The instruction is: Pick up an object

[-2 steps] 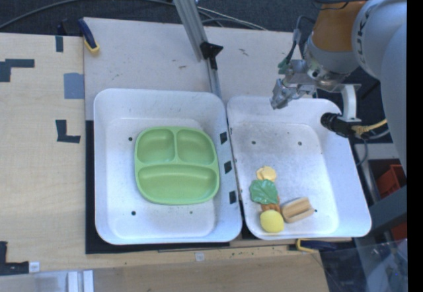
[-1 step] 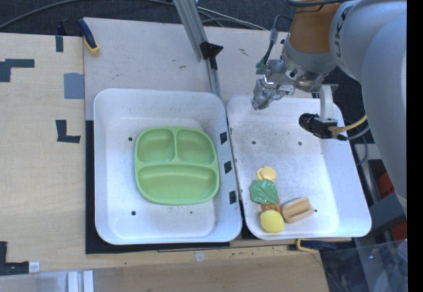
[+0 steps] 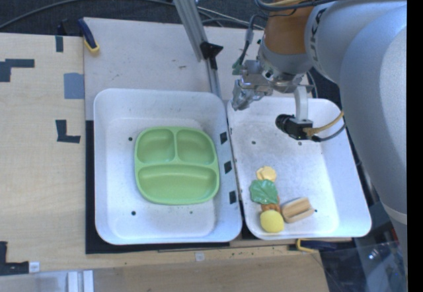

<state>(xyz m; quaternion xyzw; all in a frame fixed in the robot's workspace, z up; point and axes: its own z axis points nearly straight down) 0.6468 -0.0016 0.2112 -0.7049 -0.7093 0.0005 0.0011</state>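
Observation:
Several small toy foods lie near the front of the right bin (image 3: pixel 330 165): a small orange-yellow piece (image 3: pixel 266 174), a green leafy piece (image 3: pixel 264 191), a yellow ball (image 3: pixel 271 220) and a tan bread-like block (image 3: pixel 297 209). They sit close together, some touching. My gripper (image 3: pixel 242 98) hangs over the far left corner of the right bin, well behind the toys, with nothing visibly between its fingers. The wrist's orange band (image 3: pixel 297 10) rises above it.
A green divided plate (image 3: pixel 176 165) rests in the middle of the left bin (image 3: pixel 112 152). A slanted metal pole (image 3: pixel 188 10) crosses behind the bins. A black cable and fitting (image 3: pixel 295 127) hang over the right bin. The arm's grey body (image 3: pixel 377 86) covers the right side.

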